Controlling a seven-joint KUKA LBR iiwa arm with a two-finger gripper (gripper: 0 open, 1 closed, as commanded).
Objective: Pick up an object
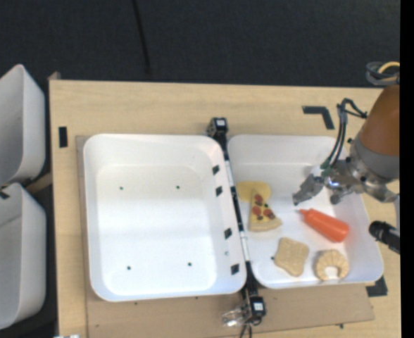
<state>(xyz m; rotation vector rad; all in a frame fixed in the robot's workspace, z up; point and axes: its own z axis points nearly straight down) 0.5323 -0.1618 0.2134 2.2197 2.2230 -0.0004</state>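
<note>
The right bin (277, 150) holds several toy foods: a yellow pizza slice (258, 205) with red spots near the left wall, an orange carrot (325, 224) toward the right, a tan bread slice (291, 255) and a pale croissant (331, 265) along the front. My gripper (321, 189) hangs over the right bin's middle right, just above and left of the carrot. Its grey fingers (307, 190) are spread apart with nothing between them. It touches none of the foods.
The left bin (94, 189) lies beside the right one, with black clips (217, 127) on the divider between them. White containers (6, 132) stand off the bench's left edge. The arm's orange band (384, 122) rises at the right.
</note>
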